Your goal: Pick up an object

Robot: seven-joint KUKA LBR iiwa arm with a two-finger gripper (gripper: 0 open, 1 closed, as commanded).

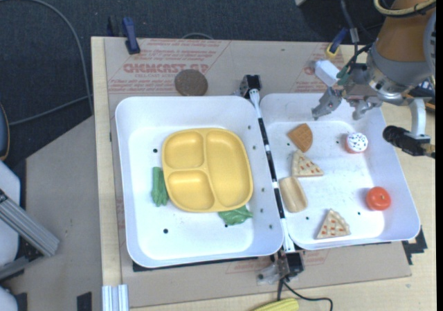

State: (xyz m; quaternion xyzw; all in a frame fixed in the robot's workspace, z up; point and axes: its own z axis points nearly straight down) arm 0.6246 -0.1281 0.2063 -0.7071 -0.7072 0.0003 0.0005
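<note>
My gripper [344, 107] hangs over the far edge of the right bin [394, 226], fingers spread apart and open, nothing between them. Below it in that bin lie a brown cracker-like piece [301, 137], a pizza slice [305, 166], a bread roll [293, 194], a second pizza slice [333, 225], a red tomato [378, 198] and a white dotted ball [357, 142]. The cracker piece is the closest, just left and toward the front of the fingers.
The left bin [135, 164] holds a yellow divided plate [206, 169] with green leafy pieces at its left side [160, 187] and front edge [237, 217]. A brown disc [190, 83] lies on the bench behind the bins. A black clamp [250, 85] sits between them.
</note>
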